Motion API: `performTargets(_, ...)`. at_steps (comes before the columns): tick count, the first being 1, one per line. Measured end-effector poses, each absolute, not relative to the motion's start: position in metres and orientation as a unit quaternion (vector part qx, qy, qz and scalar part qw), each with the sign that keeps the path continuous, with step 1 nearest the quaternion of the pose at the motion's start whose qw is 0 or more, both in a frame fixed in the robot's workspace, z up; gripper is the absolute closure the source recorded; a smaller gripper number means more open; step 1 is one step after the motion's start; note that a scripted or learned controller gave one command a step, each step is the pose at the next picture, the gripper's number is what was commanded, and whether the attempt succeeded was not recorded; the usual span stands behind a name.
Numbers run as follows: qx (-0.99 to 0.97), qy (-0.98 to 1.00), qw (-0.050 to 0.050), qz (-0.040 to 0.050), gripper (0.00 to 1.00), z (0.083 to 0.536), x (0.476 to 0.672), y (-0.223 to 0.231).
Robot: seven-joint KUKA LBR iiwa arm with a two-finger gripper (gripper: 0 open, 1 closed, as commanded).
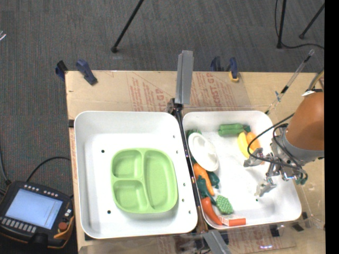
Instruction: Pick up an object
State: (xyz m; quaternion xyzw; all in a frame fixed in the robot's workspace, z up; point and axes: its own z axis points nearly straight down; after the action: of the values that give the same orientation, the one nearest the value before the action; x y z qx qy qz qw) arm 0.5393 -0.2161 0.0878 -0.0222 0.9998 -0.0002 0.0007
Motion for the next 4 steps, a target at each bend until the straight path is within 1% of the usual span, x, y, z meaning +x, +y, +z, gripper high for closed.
performTargets(1,-0.093,0.996,0.002,0.0007,0.00,0.088,0.594,-0.213)
performTargets(2,-0.095,0.995,0.002,0.0006,0.00,0.088,0.617,-0.214)
performTargets(3,-0.004,1.000,0.003,0.0004,0.00,0.089,0.629,-0.197)
performTargets(4,0.016,1.000,0.003,0.0006,0.00,0.089,0.640,-0.176)
